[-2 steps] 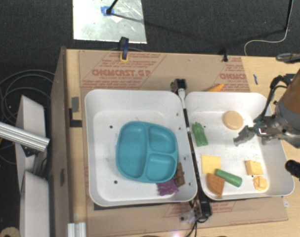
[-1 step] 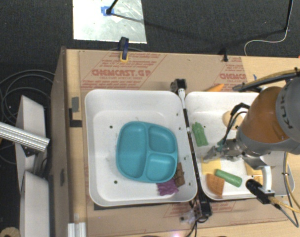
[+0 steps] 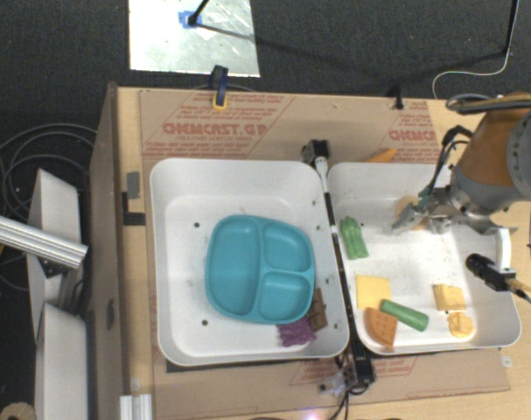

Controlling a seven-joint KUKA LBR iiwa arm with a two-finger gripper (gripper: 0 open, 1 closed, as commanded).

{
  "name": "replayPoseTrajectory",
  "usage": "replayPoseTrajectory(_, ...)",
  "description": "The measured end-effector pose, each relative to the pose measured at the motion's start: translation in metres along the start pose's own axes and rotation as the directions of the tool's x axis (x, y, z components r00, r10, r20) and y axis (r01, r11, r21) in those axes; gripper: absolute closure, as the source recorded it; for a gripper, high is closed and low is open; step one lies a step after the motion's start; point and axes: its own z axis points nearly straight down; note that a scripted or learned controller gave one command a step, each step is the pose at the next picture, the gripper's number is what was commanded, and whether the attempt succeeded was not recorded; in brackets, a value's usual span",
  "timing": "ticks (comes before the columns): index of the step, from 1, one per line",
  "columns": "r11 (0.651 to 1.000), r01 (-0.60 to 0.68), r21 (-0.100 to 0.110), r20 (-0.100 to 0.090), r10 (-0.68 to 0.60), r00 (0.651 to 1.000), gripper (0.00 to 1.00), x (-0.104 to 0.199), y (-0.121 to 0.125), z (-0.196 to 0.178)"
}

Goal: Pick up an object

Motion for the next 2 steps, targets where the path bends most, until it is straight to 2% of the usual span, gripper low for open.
replayPoseTrajectory(1, 1.000, 0.005, 0.003, -0.006, -0.005, 1.000, 0.00, 0.026, 0.053, 0.001)
replayPoseTrajectory(2, 1.000, 0.005, 0.004, -0.004, -0.005, 1.000, 1.00, 0.024, 0.051, -0.010)
